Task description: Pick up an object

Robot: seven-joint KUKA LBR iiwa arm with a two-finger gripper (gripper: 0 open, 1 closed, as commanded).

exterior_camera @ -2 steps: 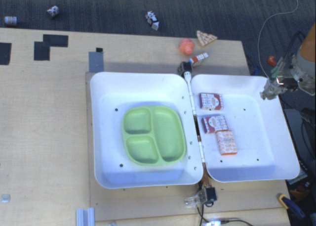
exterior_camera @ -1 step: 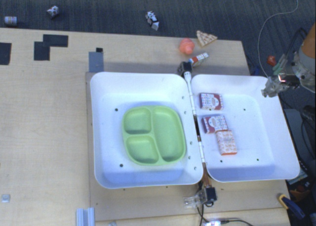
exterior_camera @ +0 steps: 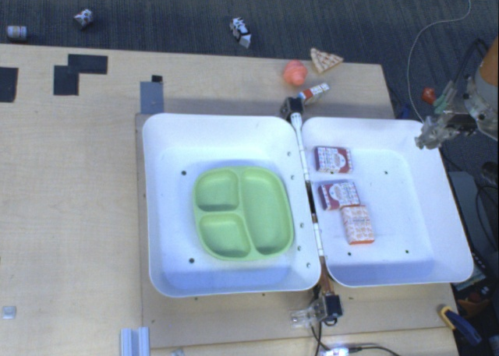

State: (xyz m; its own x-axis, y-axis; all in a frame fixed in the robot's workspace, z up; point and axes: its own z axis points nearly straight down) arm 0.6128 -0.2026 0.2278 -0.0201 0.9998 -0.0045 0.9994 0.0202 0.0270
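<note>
Camera view – three red packets point(exterior_camera: 343, 192), labels unreadable, gripper point(exterior_camera: 430, 138) state unclear

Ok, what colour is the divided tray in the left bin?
Pale green, a three-compartment tray, seen clearly in the camera view.

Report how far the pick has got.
Nothing looks picked yet: three small packets lie flat in the right bin, and the green tray sits in the left bin. The gripper hangs at the right bin's upper right corner, nothing visibly in it. Reaching, grasping and lifting remain.
</note>
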